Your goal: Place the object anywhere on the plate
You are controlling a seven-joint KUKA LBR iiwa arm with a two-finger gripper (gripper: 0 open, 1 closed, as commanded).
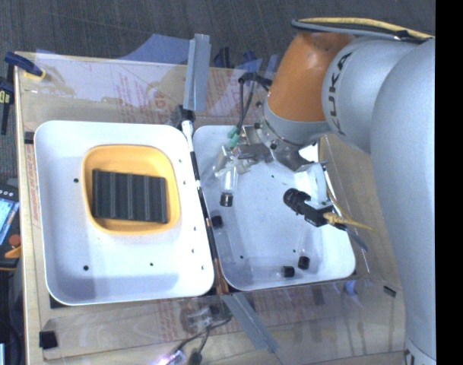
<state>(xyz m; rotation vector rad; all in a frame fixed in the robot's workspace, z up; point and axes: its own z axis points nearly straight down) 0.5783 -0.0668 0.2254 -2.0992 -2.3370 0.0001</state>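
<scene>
Can't tell if the gripper (226, 188) mid-frame holds anything, so it should check before swinging left to the yellow plate (128, 157).

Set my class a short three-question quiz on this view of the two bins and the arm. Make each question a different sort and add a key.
1. True or false: the dark ribbed block rests on the yellow plate.
2. The gripper hangs over: A) the yellow plate, B) the right bin, C) a spot outside both bins.
3. Fill the gap: the yellow plate sits in the ___ bin.

Key: 1 true; 2 B; 3 left.
</scene>
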